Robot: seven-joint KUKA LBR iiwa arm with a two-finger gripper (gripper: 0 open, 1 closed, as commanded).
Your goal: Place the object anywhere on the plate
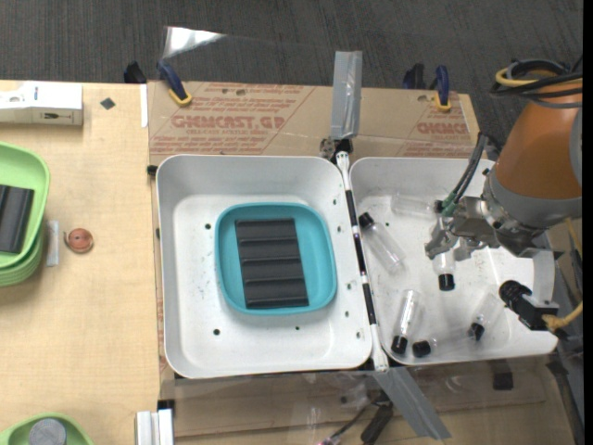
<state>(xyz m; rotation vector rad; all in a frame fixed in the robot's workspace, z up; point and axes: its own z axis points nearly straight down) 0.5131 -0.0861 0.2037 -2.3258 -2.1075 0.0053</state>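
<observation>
A teal plate (pixel 226 260) sits in the middle of the left white bin (pixel 185 276), and a black ridged block (pixel 271 262) lies on it. Several clear vials with black caps lie scattered in the right bin (pixel 519 341). One vial (pixel 404 315) lies near the front, another vial (pixel 382 246) near the bin's left wall. My gripper (pixel 445 251) hangs low over the middle of the right bin. Directly under its tip is a small vial (pixel 446 277) with a dark cap; whether it is gripped or merely lies there I cannot tell.
A divider rail (pixel 357 248) runs between the two bins. Cardboard (pixel 241 114) lies behind them. On the wooden bench to the left stand a green tray (pixel 28 179), a small round orange piece (pixel 80 240) and a white box (pixel 42 103).
</observation>
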